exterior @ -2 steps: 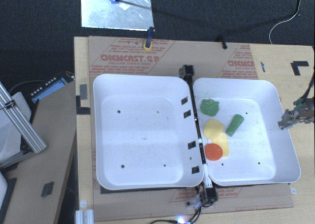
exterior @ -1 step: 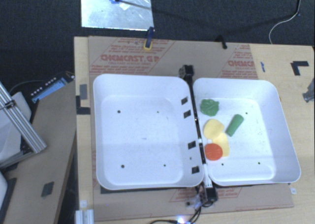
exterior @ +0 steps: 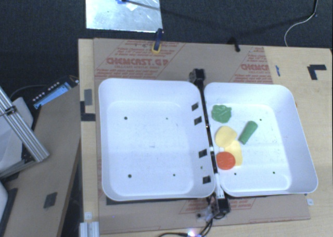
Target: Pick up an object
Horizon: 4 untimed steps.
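Down in the right bin (exterior: 291, 126), four small things sit bunched toward its left wall: a leafy green piece (exterior: 221, 112) at the top, a green cylinder (exterior: 248, 132) tilted just to its lower right, a yellow piece (exterior: 228, 140) below, and a red disc (exterior: 226, 161) touching the yellow one's lower edge. The left bin (exterior: 151, 142) sits alongside on the desk (exterior: 171, 59), and as for the gripper, whether it's clenched or released I cannot tell, nor how the objects lie relative to it.
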{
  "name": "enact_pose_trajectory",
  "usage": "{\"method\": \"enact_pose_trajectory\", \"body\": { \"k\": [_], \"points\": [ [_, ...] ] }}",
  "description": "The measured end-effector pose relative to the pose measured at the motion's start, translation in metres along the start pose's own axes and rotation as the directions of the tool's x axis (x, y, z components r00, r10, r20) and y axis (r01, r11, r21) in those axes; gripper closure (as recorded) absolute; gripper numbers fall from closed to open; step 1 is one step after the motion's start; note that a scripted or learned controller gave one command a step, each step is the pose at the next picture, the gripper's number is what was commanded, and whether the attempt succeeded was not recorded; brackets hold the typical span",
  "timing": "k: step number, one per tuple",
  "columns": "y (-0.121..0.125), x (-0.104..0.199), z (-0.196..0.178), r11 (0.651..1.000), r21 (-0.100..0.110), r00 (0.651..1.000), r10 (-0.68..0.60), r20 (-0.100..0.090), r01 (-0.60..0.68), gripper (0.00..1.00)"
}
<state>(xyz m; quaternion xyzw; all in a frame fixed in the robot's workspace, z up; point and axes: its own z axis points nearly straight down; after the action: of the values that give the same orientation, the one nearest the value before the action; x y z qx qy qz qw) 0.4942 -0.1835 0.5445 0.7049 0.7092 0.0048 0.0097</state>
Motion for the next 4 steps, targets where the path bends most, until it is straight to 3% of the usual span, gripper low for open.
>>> {"method": "enact_pose_trajectory", "body": {
  "k": [1, 2, 3, 4],
  "points": [
    [-0.009, 0.032, 0.065, 1.000, 0.022, 1.000, -0.001, -0.008, 0.001, 1.00],
    [0.030, 0.045, 0.033, 1.000, 0.013, 1.000, -0.001, -0.005, 0.001, 1.00],
    [0.003, 0.067, 0.007, 1.000, 0.015, 1.000, 0.000, -0.006, 0.000, 1.00],
    [-0.012, 0.097, 0.190, 0.999, 0.034, 1.000, 0.003, -0.010, -0.003, 1.00]
  ]
}}
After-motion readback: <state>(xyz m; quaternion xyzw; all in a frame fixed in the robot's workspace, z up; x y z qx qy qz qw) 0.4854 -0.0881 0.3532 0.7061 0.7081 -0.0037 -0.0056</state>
